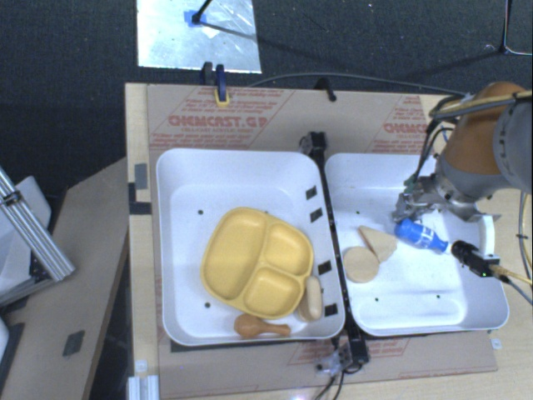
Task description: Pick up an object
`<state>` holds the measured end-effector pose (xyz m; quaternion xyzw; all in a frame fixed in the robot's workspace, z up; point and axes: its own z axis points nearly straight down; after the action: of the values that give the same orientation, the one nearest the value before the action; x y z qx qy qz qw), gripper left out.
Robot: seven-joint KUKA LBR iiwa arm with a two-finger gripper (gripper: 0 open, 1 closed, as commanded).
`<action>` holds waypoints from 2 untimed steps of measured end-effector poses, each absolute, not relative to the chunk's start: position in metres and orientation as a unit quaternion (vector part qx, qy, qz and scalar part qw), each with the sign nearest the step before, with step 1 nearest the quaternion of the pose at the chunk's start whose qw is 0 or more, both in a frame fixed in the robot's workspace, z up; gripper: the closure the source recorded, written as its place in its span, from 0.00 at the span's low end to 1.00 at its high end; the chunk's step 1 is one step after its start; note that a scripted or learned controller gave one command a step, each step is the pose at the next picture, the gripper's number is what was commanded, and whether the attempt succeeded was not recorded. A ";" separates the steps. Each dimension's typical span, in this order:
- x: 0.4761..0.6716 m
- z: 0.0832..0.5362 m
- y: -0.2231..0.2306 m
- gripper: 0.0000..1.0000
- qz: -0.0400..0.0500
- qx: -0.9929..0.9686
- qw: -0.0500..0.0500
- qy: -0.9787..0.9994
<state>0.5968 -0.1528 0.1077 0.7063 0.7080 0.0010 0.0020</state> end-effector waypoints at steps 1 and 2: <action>0.598 0.152 -0.158 1.00 0.002 0.707 0.003 0.708; 0.606 0.211 -0.165 1.00 0.002 0.706 0.003 0.708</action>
<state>0.6065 -0.1648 0.2108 0.7059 0.7083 0.0017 0.0032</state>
